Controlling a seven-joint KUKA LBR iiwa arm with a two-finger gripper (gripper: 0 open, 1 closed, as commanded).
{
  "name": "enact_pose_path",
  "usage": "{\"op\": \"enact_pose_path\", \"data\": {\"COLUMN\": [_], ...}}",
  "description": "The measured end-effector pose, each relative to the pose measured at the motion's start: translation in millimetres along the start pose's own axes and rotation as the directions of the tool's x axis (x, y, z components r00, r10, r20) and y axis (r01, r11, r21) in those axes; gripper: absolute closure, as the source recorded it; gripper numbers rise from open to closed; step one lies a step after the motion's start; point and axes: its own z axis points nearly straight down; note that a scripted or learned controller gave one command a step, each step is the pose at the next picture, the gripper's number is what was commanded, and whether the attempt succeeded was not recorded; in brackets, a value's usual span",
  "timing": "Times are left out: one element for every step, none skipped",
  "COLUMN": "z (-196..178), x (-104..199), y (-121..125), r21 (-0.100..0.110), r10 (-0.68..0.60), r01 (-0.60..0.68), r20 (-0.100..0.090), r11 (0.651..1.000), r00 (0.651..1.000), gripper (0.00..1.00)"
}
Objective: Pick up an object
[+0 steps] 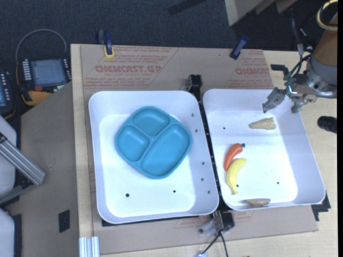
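Approach stage: hand (284, 100) spread wide, gripping nothing, poised over right white bin (305, 159), near pale tan wedge-shaped bread piece (262, 124) lying on bin floor. Next, probably: lower onto wedge, then close.

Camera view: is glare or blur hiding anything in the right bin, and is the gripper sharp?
Camera view: lighting is even, with no glare washing out the right bin; the banana and orange pepper read crisply; the gripper is slightly soft, its fingers spread open.
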Motion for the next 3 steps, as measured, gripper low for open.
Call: {"op": "enact_pose_path", "data": {"z": [-9.7, 52.9, 106.8], "x": [1.0, -1.8, -1.2], "y": [2.8, 4.2, 14.2], "r21": [-0.015, -0.011, -0.013], "r10": [-0.004, -0.004, -0.004], "r01": [0.004, 0.004, 0.004], "r20": [0.003, 0.002, 0.002], "r11": [1.000, 1.000, 1.000], "r00": [1.000, 1.000, 1.000], "gripper": [0.00, 0.00, 0.00]}}
